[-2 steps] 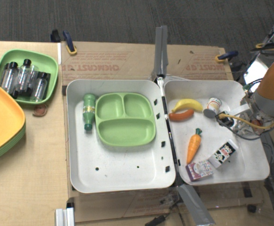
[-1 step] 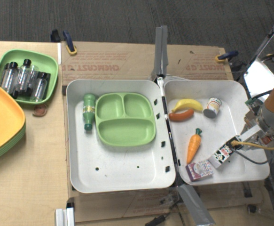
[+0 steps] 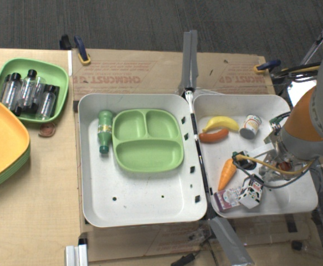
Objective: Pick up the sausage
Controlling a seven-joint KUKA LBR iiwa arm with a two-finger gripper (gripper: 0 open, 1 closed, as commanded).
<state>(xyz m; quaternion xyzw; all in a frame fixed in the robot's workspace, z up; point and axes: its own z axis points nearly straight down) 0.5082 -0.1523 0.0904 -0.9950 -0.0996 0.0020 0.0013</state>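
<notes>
In the right bin (image 3: 294, 204), upper-left area, the sausage (image 3: 214, 136) lies flat on the floor: reddish-orange, roughly left-right, pressed right up against the underside of the banana (image 3: 222, 124). Looks like touching along most of its length. That contact matters: a top-down pinch across the sausage has the banana on the far side, so likely easier to close across the free near side or take it toward its left end, which sticks out past the banana

The arm's hand (image 3: 254, 190) sits low in the bin's middle-bottom area, well apart from the sausage, over the clutter by a small carton (image 3: 252, 193) and a purple packet (image 3: 226, 200). Cables and wrist block the view; can't tell how the hand is set, and nothing is visibly gripped. Judgement: pick not started, sausage untouched

Other stuff in the same bin: carrot (image 3: 226, 173) tilted, between the hand and the sausage, probably in the path if the hand moves straight up-left at low height, so lift first. A small can (image 3: 251, 126) lies just right of the banana, clear of the sausage

Left bin (image 3: 89, 204) holds a green divided plate (image 3: 148, 139) and a green bottle (image 3: 104, 131) beside it, not relevant. On the surface to the left, a green tray of vials (image 3: 31, 88) and stacked orange plates (image 3: 3, 148), well out of reach of the job

Main risk: fingers catch the banana too, or nudge the sausage under it
</notes>
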